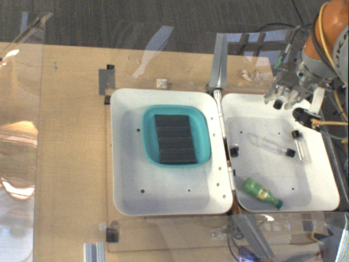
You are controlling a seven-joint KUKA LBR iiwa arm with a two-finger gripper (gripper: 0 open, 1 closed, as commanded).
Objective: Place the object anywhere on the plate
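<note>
You are looking at a pale wooden desk carrying two shallow white bins side by side. The left bin is holding a teal square plate with a dark ribbed insert; the right bin is holding the small green bottle with a yellow neck, lying on its side near the front edge, well apart from the plate. The grey arm's jaws are hovering over the right bin's back corner, carrying nothing; whether they are spread you cannot tell. Risks, as I judge them: the bottle is lying round and tilted, so it is likely rolling away under a closing grip, and it is sitting near the bin's front wall, where a finger could be striking the rim. Two clear tubes with black caps are lying between, inviting a wrong pick.
</note>
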